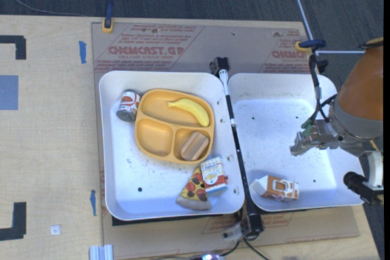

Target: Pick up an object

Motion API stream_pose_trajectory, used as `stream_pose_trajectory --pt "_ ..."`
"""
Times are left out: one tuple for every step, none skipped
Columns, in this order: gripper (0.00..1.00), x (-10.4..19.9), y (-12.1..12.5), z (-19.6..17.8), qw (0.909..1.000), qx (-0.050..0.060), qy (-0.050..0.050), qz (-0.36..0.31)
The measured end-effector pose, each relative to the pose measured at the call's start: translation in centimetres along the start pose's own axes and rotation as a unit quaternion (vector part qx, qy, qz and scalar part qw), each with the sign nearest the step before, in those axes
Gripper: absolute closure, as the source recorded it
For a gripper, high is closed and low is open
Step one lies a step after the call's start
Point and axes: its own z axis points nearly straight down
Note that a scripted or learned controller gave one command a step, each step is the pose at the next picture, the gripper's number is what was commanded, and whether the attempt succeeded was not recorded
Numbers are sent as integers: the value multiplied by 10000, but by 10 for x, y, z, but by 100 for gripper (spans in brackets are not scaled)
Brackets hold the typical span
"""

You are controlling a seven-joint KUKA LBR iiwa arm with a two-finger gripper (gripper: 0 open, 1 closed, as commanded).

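**Gripper low over right bin, carton lying free**

Small carton, white with orange print, lies on its side near the front edge of the right bin. Nothing touching it. Gripper sits above the bin floor, up and to the right of the carton, apart from it. Jaw state: cannot tell, fingers too small and dark to read. Grey arm with orange band enters from the right.

Left bin holds a yellow divided tray: banana in the top compartment, a brown bun-like item in the lower right one. Can lies beside the tray's left edge. Pizza slice and small box, touching, below the tray.
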Motion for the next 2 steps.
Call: stream_pose_trajectory --pt "0 -1 -1 0 10000 7 -4 8" --pt "0 -26 -5 96 10000 5 -7 11"
